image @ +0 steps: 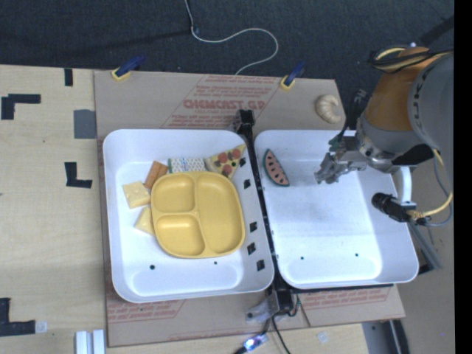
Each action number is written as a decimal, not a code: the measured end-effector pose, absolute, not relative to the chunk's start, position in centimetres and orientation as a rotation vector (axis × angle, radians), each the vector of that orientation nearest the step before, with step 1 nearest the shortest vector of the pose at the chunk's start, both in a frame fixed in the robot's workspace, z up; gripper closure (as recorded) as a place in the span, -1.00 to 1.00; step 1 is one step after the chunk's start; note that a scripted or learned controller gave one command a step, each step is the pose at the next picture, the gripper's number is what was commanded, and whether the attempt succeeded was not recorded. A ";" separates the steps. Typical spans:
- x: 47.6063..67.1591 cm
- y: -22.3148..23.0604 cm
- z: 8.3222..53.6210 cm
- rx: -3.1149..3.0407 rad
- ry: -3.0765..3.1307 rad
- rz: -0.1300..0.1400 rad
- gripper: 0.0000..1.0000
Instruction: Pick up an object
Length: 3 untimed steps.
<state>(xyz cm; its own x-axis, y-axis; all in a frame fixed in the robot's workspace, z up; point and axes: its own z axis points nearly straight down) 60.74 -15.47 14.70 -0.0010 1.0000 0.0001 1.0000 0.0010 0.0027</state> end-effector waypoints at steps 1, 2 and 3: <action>60.6 -16.0 20.9 2.217 2.220 0.004 1.00; 60.6 -16.0 22.5 2.220 2.223 0.001 1.00; 62.2 -10.8 21.4 2.216 2.229 -0.001 1.00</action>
